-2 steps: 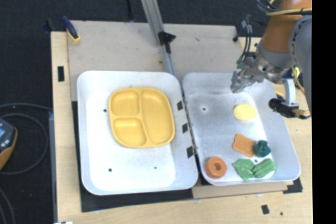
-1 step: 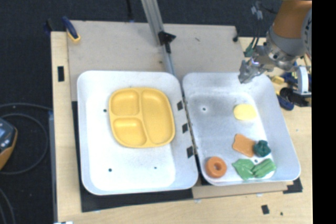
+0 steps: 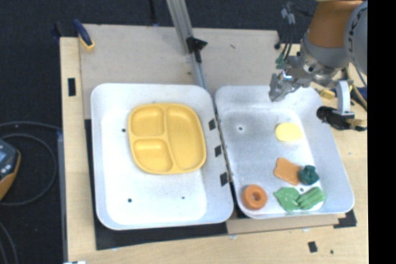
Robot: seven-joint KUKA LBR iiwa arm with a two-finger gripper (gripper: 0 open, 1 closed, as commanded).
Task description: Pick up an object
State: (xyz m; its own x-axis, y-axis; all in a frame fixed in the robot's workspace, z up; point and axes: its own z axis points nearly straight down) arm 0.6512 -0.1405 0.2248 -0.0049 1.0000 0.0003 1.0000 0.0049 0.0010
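Nearest the front rim of the right bin (image 3: 328, 151) lie a green leafy piece (image 3: 299, 199) and an orange ring (image 3: 254, 196), with an orange wedge (image 3: 286, 170) and a dark green lump (image 3: 308, 175) just behind them. Farther back a pale yellow disc (image 3: 289, 132) rests alone, and the yellow divided plate (image 3: 167, 137) sits in the left bin (image 3: 105, 151). My claw (image 3: 279, 87) hangs over the right bin's far edge, apart from every piece, and I cannot tell whether it is spread or pressed together.

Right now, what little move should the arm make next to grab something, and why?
Probably a short move toward the near side of the right bin and down, to bring the gripper over the pale yellow piece. The gripper hangs at the bin's far edge, that piece lies nearest to it, and it sits apart from the crowded orange and green items.
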